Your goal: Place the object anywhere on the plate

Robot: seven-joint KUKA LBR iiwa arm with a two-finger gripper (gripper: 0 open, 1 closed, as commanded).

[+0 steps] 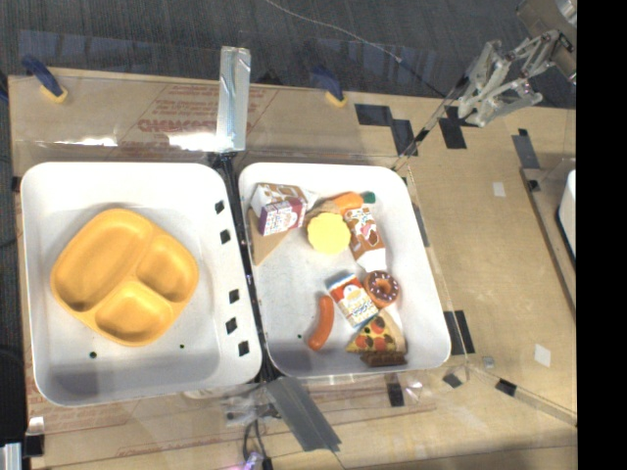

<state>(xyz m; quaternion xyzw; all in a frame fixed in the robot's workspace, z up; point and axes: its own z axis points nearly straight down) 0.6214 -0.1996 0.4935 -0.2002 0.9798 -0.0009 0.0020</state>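
The tool (490,91) hangs far right above the tabletop (490,262); I cannot tell its state. Toy foods, like the sausage (320,323), fill the right bin (294,360): light, stiff, slippery, best pinched across the middle. The plate (122,277) sits left.

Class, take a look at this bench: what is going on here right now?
A robot arm's gripper sits at the upper right, outside both bins and touching nothing. The yellow plate lies in the left bin with nothing on it. The toy foods, among them a hot dog, a pizza slice and a donut, lie in the right bin. No item has been placed yet.
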